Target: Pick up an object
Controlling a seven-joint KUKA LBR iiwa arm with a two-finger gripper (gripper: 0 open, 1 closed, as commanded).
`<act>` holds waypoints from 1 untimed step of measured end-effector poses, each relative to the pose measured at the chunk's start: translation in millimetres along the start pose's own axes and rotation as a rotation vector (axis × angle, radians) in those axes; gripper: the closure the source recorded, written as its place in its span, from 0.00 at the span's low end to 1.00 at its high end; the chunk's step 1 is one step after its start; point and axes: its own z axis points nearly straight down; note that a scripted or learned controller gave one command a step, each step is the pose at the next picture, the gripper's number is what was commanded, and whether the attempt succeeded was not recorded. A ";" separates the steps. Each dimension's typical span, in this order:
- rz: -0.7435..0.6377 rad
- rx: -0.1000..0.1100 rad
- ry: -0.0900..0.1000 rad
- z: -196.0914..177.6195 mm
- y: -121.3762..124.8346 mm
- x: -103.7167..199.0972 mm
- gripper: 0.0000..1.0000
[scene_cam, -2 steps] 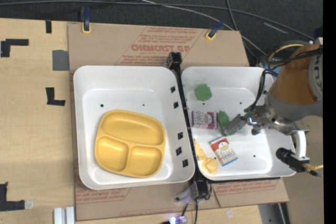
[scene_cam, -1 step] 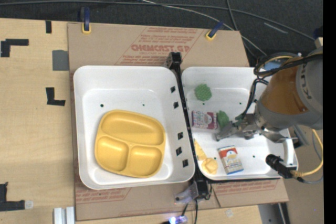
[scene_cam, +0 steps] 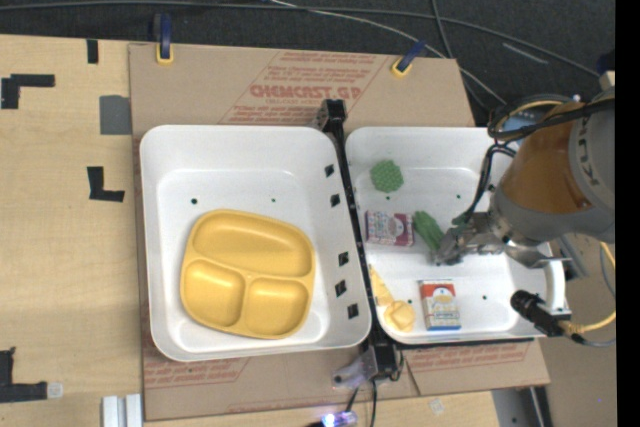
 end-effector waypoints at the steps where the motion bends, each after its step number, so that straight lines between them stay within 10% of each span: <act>1: 0.000 0.001 0.002 -62.2 -1.4 -2.7 1.00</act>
